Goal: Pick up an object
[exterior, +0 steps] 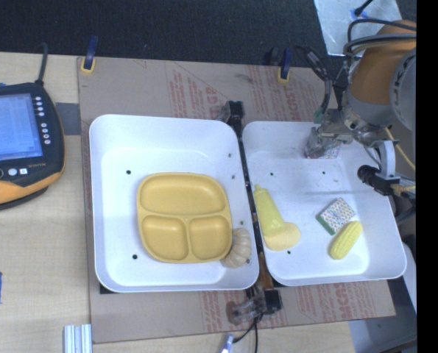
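The right bin (307, 271) holds a yellow bottle-shaped toy (272, 218) along its left wall, a small patterned green-edged block (336, 214), and a yellow corn cob (345, 240) just below that block. In the left bin (112, 197) lies a yellow divided plate (183, 216) with a beige shell-like object (238, 248) at its lower right corner. My gripper (323, 144) hangs over the far part of the right bin, well apart from the objects, and nothing shows between its fingers.
A teach pendant (16, 138) with a lit screen lies on the bench at far left. Clamps (88, 54) hold the brown board under the bins at its far edge. The grey and orange arm (380, 72) stands over the right bin's far right corner.
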You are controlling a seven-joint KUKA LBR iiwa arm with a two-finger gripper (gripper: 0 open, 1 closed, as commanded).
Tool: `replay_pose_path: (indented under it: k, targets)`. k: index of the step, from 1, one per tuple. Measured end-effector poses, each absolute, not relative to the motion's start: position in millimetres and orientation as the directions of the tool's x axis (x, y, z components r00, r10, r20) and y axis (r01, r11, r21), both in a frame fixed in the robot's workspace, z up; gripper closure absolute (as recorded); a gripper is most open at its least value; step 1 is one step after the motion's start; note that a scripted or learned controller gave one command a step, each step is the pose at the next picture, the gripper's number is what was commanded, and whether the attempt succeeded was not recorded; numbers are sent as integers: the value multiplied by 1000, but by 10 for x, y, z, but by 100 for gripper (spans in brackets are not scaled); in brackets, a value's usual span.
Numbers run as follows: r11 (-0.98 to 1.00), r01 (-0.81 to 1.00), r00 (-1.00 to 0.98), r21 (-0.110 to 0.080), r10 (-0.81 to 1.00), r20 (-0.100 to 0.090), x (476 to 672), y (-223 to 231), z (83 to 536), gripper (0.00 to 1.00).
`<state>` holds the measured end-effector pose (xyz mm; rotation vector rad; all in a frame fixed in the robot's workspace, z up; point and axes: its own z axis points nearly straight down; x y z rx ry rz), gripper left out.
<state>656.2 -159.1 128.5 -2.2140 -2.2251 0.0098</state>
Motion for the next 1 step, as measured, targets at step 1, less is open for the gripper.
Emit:
replay_pose_path:
  k: [1]
  targets:
    - [5, 1000, -5, -7, 1000, -2, 6562, -1590, 1284, 0]
